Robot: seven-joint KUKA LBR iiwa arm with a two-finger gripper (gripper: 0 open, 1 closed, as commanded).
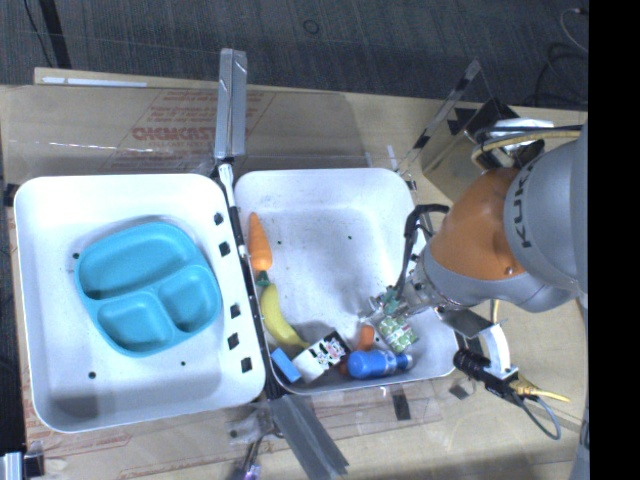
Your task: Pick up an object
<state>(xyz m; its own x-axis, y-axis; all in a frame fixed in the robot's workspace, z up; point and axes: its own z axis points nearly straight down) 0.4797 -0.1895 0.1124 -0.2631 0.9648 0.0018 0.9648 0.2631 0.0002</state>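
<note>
Camera view, gripper just above green packet

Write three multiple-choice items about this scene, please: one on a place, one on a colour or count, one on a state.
1. Where does the blue tray lie?
A. in the left bin
B. in the right bin
C. on the bench outside both bins

2. How many compartments does the blue tray have?
A. one
B. three
C. six

3. How does the blue bottle rest?
A. standing upright
B. lying on its side
C. hanging from the bin's wall

Answers:
1. A: the tray sits in the left bin.
2. B: one long compartment and two smaller ones show.
3. B: its length runs along the floor by the near wall of the right bin.
</note>
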